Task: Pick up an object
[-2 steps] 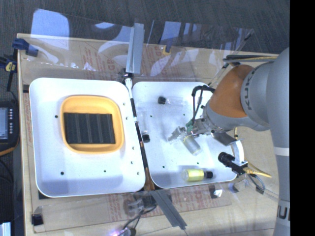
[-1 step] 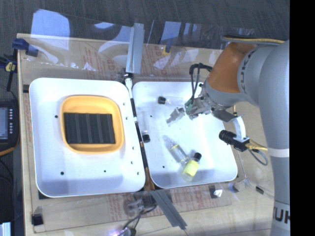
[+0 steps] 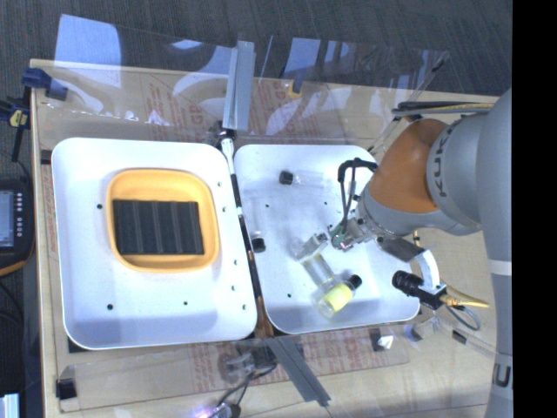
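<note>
The right bin holds a clear little bottle with a yellow end lying near its front edge, and a small black piece touches it. A small dark object lies near the bin's back. My gripper is low over the middle of this bin, just behind the bottle, reaching in from the right under the orange band. I see nothing clearly held in it.
The left bin contains a yellow-rimmed tray with a dark slotted insert. A raised divider separates the two bins. A clear panel stands along the back of the bench.
</note>
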{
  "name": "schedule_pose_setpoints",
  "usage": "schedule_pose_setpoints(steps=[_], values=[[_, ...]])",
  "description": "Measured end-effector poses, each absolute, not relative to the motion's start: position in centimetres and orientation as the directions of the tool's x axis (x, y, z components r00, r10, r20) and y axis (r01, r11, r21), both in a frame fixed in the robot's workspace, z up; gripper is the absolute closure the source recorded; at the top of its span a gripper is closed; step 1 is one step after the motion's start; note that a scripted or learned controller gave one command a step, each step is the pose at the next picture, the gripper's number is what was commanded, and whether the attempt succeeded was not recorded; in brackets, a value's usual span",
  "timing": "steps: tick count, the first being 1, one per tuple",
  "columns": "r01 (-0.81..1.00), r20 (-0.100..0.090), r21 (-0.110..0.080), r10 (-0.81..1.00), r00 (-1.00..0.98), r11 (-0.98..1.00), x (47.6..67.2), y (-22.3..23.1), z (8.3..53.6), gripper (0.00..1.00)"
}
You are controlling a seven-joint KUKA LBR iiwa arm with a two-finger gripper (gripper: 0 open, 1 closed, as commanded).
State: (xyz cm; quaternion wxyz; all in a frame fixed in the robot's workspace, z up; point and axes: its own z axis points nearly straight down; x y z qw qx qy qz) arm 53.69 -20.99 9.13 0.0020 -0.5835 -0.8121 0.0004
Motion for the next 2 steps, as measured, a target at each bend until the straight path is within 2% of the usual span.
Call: schedule_pose_setpoints(steps=[1, 2], values=[[0.946, 0.002, -0.004, 0.946, -0.324, 0.324, 53.7, -21.0, 10.2, 1.00], [0.948, 0.001, -0.001, 0.948, -0.317, 0.317, 58.6, -16.0, 18.4, 1.00]])
